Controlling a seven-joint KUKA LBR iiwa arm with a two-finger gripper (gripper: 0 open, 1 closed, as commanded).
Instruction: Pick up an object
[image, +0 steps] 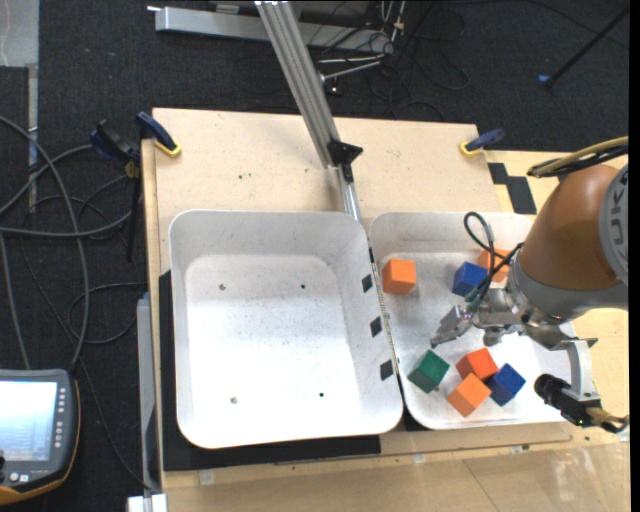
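Several small blocks lie in the right bin (420, 232). An orange cube (400, 275) and a blue cube (468, 280) sit toward the back. A green cube (430, 371), a red-orange cube (480, 362), an orange cube (467, 394) and a blue cube (507, 383) cluster near the front. Another orange block (494, 260) peeks out from behind the arm. My gripper (462, 322) hangs over the middle of this bin, just above the front cluster and in front of the blue cube at the back. I see no block in it.
The left bin (200, 240) stands beside the right one, sharing a raised wall (375, 310). A slanted metal bar (310, 95) crosses the back of the bench. Clamps sit at the back corners.
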